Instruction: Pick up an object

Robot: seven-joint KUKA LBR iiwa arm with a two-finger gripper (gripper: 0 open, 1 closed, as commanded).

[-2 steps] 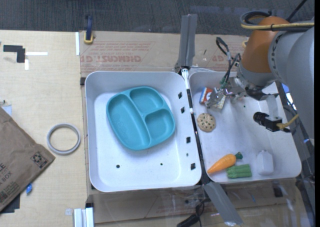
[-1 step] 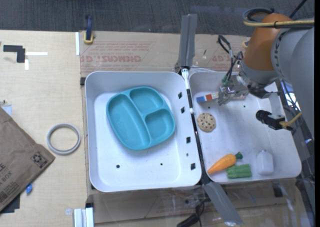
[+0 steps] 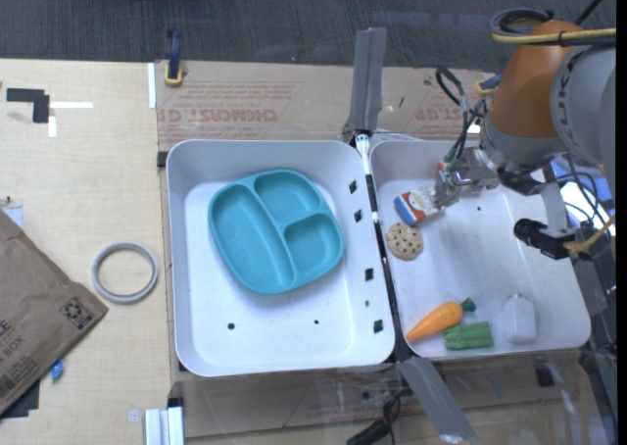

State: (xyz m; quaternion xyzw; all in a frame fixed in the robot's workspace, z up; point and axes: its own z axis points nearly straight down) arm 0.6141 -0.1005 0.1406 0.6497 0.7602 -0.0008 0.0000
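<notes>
My gripper [image 3: 448, 185] hangs low over the upper left part of the right bin [image 3: 549, 267], under the grey and orange arm. Its tip is right beside a small red, white and blue packet [image 3: 412, 206], which lies near the bin's left wall; whether they touch is not clear. A round speckled cookie [image 3: 404, 241] lies just below the packet. Toward the bin's front edge rest an orange carrot [image 3: 435, 320], a green vegetable piece [image 3: 467, 336] and a small white block [image 3: 518, 319].
The left bin [image 3: 196, 335] holds a teal divided plate [image 3: 276, 230]. A grey tape ring [image 3: 124, 270] and a brown cardboard box [image 3: 29, 311] lie on the bench to the left. Cables and a black clamp [image 3: 542, 235] hang near the arm at the right.
</notes>
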